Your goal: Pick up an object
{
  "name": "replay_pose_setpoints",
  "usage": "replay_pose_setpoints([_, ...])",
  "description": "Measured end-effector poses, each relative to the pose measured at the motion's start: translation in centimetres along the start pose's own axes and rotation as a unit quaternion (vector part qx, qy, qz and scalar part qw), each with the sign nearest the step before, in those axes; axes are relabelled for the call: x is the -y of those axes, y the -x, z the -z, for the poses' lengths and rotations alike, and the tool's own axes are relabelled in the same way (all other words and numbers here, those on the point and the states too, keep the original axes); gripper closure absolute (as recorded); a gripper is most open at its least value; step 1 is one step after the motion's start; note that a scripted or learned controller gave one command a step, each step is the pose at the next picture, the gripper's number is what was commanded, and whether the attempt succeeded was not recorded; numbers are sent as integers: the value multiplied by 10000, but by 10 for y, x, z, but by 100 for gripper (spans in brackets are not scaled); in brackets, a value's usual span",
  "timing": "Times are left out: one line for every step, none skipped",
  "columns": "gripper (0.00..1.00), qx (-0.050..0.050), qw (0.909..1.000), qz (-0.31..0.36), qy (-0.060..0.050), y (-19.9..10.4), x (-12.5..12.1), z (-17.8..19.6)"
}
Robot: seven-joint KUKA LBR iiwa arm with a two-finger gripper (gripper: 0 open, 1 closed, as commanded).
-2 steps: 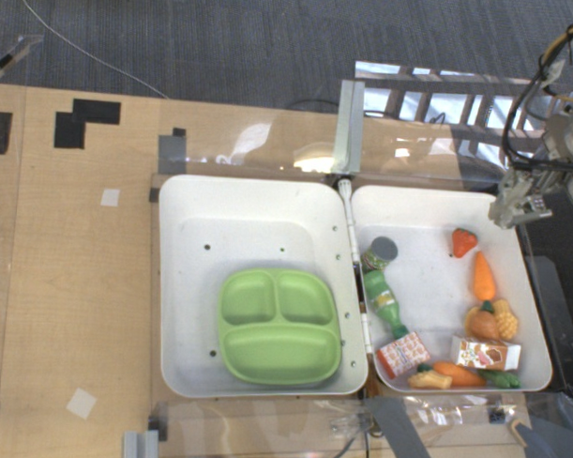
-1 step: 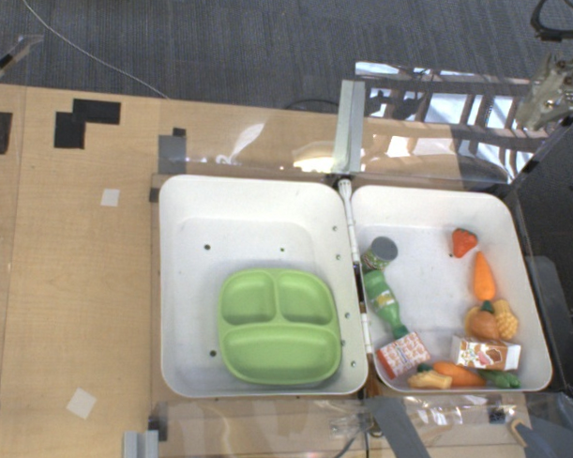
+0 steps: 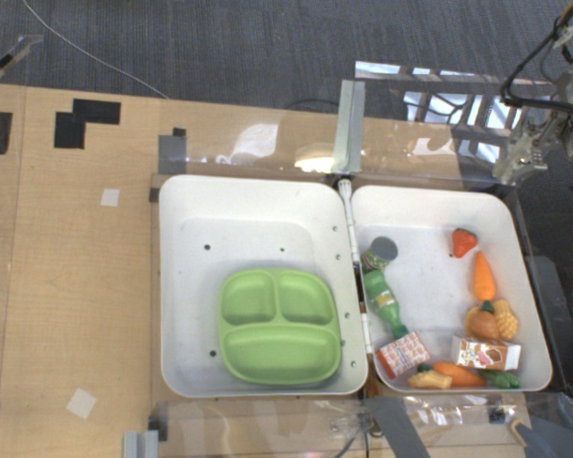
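Pre-grasp: tool [image 3: 525,158] parked upper right, clear of the right bin [image 3: 428,205]; can't tell its state. Next: descend on one item, e.g. green bottle [image 3: 382,300].

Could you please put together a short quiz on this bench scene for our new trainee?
1. True or false: the green divided plate lies in the left bin.
2. Which item lies closest to the divider between the bins: (a) the strawberry, (b) the green bottle, (c) the carrot?
3. Fill in: the juice carton sits near the right bin's ______ right corner.

Key: 1 true; 2 b; 3 front (lower).
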State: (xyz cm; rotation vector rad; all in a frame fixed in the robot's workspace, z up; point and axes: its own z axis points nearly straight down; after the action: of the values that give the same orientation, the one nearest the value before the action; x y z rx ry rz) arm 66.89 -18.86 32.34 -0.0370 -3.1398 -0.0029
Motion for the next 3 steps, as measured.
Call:
replay_pose_setpoints([100,89,9977,-677,-13,1,-7,61])
replay_pose_setpoints([100,42,9998,-185,-11,-7,17,-8])
replay_pose_setpoints([100,75,9967,-808,-12,-3,16,21])
